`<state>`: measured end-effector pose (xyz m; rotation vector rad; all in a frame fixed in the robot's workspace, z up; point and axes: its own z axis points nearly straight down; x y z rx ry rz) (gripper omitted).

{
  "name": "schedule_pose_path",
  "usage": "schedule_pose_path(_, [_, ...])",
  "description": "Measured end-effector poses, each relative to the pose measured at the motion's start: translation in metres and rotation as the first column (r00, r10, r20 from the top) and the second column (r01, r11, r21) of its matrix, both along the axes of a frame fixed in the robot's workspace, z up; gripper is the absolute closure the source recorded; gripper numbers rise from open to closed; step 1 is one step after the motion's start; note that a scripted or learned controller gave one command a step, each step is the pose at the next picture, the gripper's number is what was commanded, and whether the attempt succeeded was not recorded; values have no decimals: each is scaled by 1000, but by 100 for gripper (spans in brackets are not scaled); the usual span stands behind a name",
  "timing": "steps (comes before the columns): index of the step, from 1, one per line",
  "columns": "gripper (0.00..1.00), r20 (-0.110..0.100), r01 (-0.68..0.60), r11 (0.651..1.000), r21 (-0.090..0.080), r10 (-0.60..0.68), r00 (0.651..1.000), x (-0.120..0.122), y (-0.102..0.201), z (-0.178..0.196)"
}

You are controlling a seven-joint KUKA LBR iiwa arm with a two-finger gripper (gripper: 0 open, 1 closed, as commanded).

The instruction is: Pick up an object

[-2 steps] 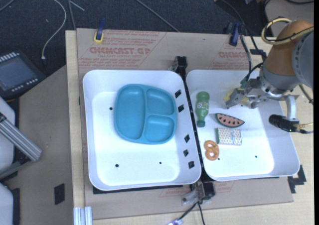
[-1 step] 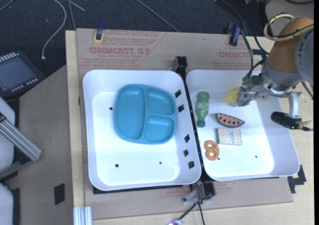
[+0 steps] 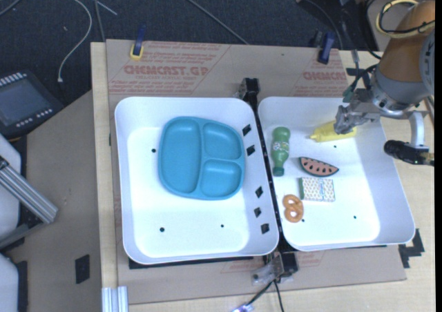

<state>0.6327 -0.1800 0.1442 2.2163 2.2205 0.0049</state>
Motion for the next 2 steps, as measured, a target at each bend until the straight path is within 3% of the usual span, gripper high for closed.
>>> schedule_pose_path(2, [100, 0, 1, 1000, -1, -1, 1000, -10, -6, 94])
